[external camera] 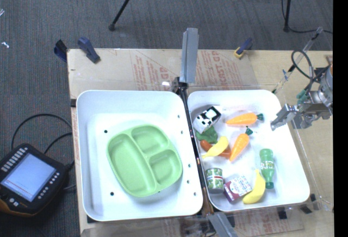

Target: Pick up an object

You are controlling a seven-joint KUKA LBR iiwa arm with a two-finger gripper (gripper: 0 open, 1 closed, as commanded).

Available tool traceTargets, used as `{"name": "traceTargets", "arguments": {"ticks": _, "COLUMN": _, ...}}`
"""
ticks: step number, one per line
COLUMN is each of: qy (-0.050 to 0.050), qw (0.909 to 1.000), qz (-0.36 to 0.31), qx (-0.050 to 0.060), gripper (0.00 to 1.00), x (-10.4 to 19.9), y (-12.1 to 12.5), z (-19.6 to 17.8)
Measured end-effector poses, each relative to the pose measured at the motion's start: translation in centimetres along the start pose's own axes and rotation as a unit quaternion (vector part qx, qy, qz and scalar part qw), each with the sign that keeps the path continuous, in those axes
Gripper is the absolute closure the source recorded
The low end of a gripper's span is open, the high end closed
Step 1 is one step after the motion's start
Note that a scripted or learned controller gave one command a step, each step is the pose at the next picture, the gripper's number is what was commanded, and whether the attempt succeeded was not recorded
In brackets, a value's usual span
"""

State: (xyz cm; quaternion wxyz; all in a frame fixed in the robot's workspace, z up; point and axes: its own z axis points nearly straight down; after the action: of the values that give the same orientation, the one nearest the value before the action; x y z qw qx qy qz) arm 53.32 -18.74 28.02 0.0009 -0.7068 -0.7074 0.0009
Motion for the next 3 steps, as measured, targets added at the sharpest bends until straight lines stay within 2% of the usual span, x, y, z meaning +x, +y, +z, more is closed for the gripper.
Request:
{"name": "traceTargets", "arguments": {"ticks": 1, "qy": 0.001, "qw": 0.9977, "qz": -0.068, "qx": 0.001, "gripper": 0.00, "x": 1.5, "y": 3.8, "z": 8.1}}
{"name": "traceTargets", "arguments": {"ticks": 2, "qy": 0.001, "qw": 0.9970, "qz": -0.078, "qx": 0.000, "gripper": 0.00, "x": 4.4, "y": 5.4, "z": 19.3}}
{"name": "traceTargets", "arguments": {"ticks": 3, "qy": 0.000, "qw": 0.9975, "qz": -0.071, "qx": -0.001, "gripper": 0.00, "x": 1.5, "y": 9.4, "z": 19.2}}
